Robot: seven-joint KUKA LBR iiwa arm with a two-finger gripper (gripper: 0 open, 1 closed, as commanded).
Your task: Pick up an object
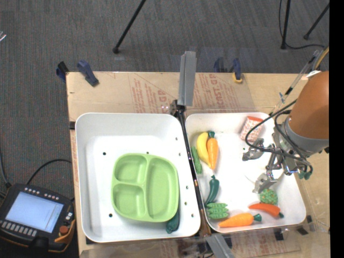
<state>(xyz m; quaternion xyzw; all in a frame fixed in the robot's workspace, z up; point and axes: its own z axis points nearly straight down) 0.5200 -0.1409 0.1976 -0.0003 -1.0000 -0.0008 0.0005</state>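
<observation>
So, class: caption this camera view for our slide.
Gripper hovers over toy vegetables in the right bin; green tray sits left.

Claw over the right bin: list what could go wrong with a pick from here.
1. The claw hangs just above the broccoli, with a red pepper and a carrot crowded beside it; closing there may pinch two pieces or knock one away.
2. These pieces lie near the right bin wall, so a descent may catch the rim.
3. The rounded toys may slip out.
</observation>
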